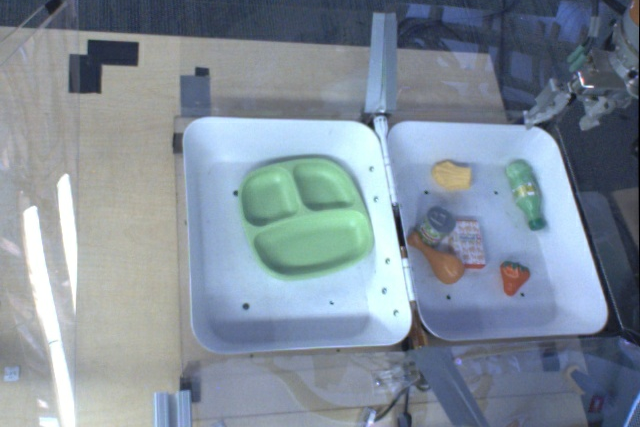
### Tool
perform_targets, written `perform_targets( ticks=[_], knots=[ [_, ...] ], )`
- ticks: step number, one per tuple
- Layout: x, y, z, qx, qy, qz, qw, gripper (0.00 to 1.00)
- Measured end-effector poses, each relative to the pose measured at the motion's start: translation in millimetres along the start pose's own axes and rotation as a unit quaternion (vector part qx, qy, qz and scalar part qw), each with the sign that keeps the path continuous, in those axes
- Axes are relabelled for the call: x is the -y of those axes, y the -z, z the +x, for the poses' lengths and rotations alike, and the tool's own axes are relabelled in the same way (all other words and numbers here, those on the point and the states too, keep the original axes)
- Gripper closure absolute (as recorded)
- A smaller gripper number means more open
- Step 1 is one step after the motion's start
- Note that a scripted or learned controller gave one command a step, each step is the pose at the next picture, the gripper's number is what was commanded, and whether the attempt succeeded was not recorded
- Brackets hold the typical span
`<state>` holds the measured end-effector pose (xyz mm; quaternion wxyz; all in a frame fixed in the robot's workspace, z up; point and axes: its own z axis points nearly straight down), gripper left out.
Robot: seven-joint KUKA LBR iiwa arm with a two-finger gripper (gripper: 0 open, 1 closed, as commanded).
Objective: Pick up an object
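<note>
Beyond the far right corner of the right bin (585, 315), the tool (572, 103) is seen hanging over the tabletop edge, outside the bin wall. Whether it is released or clenched cannot be told; nothing is seen held in it. No object is lifted yet. Nearest to it lies the green bottle (524, 194), toward the camera and slightly left of the tool, inside the bin near its right wall. Its long axis runs roughly front to back, cap end nearer the camera. It appears translucent green, smooth and rounded; judged liable to roll if nudged sideways.
</note>
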<state>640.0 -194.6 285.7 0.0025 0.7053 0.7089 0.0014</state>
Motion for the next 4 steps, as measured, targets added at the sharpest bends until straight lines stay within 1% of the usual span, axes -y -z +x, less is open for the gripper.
perform_targets(
  ticks=[1,2,3,4],
  knots=[
    [19,-147,-11,0.000,0.015,0.000,0.9999,0.00],
    [7,-198,-8,-0.001,0.000,-0.002,1.0000,0.00],
    [5,-184,-8,0.000,0.003,-0.005,1.0000,1.00],
    [1,-64,39,0.000,-0.078,-0.001,0.9970,1.00]
  ],
)
